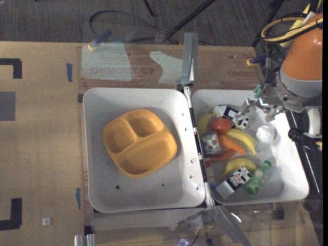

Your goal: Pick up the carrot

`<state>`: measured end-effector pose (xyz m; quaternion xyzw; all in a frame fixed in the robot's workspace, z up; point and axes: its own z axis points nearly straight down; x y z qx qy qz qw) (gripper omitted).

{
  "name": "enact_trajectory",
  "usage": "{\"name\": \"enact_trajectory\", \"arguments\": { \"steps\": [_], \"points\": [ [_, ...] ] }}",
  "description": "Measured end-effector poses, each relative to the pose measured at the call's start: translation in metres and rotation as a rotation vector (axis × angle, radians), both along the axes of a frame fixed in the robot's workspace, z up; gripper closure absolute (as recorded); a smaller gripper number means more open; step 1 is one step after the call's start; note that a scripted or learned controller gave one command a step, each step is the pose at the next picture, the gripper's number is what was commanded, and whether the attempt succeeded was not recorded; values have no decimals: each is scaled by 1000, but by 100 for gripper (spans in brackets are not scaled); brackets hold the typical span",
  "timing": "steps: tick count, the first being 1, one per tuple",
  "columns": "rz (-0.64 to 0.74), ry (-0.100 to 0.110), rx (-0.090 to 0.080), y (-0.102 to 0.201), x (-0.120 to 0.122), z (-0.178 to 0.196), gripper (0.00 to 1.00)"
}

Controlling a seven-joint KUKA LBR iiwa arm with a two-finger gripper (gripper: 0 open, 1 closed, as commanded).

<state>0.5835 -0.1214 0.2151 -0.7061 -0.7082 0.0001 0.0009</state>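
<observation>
The carrot [233,144], orange and tapered, lies among the clutter in the middle of the right bin [292,186], slanting down to the right, against a banana [245,139]. A red tomato [221,125] sits just above its thick end. My gripper [258,110] hangs over the bin's upper right part, up and to the right of the carrot and apart from it. It looks open, with nothing between its fingers.
Around the carrot are a small printed carton [211,144], a red pepper [219,157], a yellow fruit [240,164], a cow-print carton [234,180], a green bottle [256,178] and a clear cup [266,134]. The left bin [97,188] holds a yellow divided plate [139,141].
</observation>
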Motion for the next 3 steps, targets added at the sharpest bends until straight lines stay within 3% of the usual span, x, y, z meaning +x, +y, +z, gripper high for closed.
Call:
{"name": "enact_trajectory", "arguments": {
  "steps": [1, 2, 3],
  "points": [
    [-61, -6, 0, 4, -50, -129, 0],
    [-64, -10, -1, 4, -49, -118, 100],
    [-360, -1, -1, 61, -54, -31, 100]
  ]
}}
